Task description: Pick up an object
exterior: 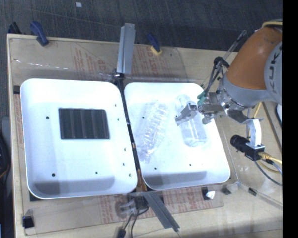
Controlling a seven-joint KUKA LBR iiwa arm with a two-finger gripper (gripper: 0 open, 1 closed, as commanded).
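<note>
Bench (64,58) carries two white bins: left bin (39,172) with a dark ribbed rectangular block (84,124) lying flat just left of its centre, right bin (174,175) with two clear plastic items. Grey-and-orange arm (251,68) enters from 3 o'clock, its gripper (193,110) low over the right bin's 2 o'clock area; can't tell whether the fingers are open or closed. Clear ridged tray piece (151,128) lies toward 9 o'clock of that bin; clear bottle (192,132) just beneath the gripper, contact unclear.

Overhead slanted view of both bins (72,90)
</note>
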